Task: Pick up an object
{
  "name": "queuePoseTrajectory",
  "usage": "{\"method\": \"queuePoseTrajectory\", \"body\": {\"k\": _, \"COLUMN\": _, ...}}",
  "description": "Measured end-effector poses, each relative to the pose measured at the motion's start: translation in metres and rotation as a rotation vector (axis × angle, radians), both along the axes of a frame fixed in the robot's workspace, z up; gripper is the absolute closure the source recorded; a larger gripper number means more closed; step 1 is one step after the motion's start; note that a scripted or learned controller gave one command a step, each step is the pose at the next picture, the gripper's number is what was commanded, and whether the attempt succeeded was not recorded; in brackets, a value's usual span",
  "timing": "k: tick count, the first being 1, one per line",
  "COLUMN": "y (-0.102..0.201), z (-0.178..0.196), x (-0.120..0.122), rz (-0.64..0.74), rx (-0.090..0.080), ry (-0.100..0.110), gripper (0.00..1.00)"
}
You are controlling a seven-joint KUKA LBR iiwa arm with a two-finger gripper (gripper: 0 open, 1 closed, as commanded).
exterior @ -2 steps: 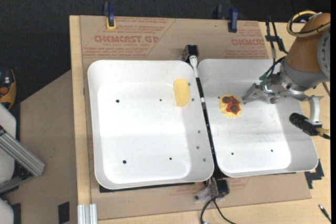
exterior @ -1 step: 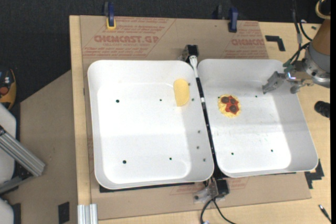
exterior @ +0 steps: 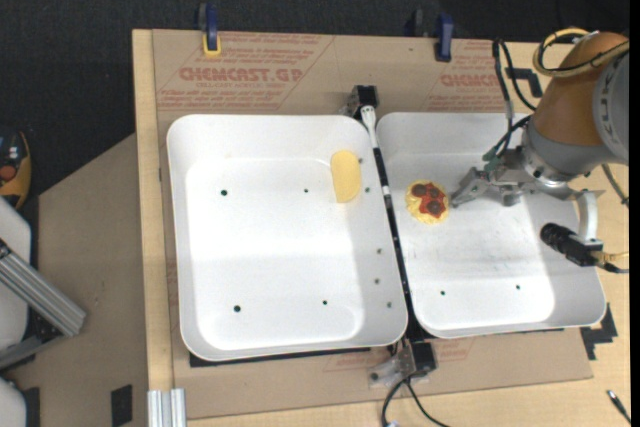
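Observation:
A small round yellow object with red and dark markings (exterior: pixel 428 202) lies in the right bin (exterior: pixel 490 295), near its left wall. A pale yellow oblong object (exterior: pixel 345 176) lies in the left bin (exterior: pixel 260 285), near its upper right corner. My gripper (exterior: pixel 468 191) is low inside the right bin, just to the right of the round yellow-and-red object and almost touching it. The grey arm with its orange band (exterior: pixel 575 110) reaches in from the right above it. Nothing is seen lifted off the bin floor.
The two bins meet at a raised rim (exterior: pixel 385 215) with a black fitting (exterior: pixel 364 99) at its far end. A black connector and cable (exterior: pixel 570 245) hang by the right bin's right side. Two blue clamps (exterior: pixel 209 18) (exterior: pixel 444 27) hold the board's back edge.

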State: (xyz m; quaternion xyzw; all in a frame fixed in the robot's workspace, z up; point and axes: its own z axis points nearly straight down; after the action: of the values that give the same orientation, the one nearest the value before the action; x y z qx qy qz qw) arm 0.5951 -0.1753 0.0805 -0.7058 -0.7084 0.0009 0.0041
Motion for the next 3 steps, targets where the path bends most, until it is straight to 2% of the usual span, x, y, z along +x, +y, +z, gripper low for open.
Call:
{"method": "queuePoseTrajectory", "body": {"k": 1, "y": 0.065, "z": 0.005, "x": 0.075, "rz": 0.005, "rx": -0.003, "ry": -0.015, "gripper": 0.00}}
{"method": "queuePoseTrajectory", "body": {"k": 2, "y": 0.059, "z": 0.016, "x": 0.073, "rz": -0.001, "rx": -0.006, "ry": -0.012, "gripper": 1.00}}
{"method": "queuePoseTrajectory", "body": {"k": 3, "y": 0.167, "z": 0.111, "x": 0.074, "rz": 0.007, "rx": -0.002, "ry": -0.019, "gripper": 1.00}}
